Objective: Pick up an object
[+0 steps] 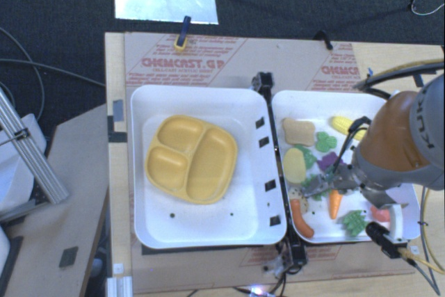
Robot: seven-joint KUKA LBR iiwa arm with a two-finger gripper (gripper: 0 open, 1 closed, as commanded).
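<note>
You are looking through a single fixed camera that is sitting above the bench (208,55) and tilting down at a slant, far enough back that it is taking in both white bins whole. The left bin (149,219) is lying near the centre of your picture, the right bin (281,104) toward the right side. The arm (400,135) is reaching in from the right. Dark floor is showing along the far edge, beyond the bench.
</note>
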